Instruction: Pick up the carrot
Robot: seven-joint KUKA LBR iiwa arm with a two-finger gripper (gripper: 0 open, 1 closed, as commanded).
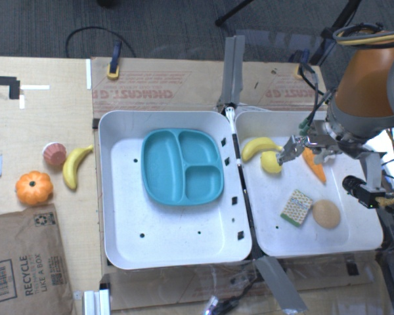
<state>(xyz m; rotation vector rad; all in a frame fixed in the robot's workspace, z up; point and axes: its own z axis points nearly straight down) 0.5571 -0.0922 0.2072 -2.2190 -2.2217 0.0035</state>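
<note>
Orange tapered carrot (314,167) lying in the far part of the right shallow white bin (354,245), partly under the grey metal gripper (306,149). Fingers too blurred against the carrot to tell whether clenched or released. Just left, a yellow curved banana (261,153); nearer, a green-and-yellow sponge block (296,207) beside a tan round bun (326,213). Left bin (118,241) carrying a teal three-compartment plastic plate (182,166). Far left on the wooden surface (39,110): second banana (75,166), small orange pumpkin (34,188), pink round cup (54,154).
</note>
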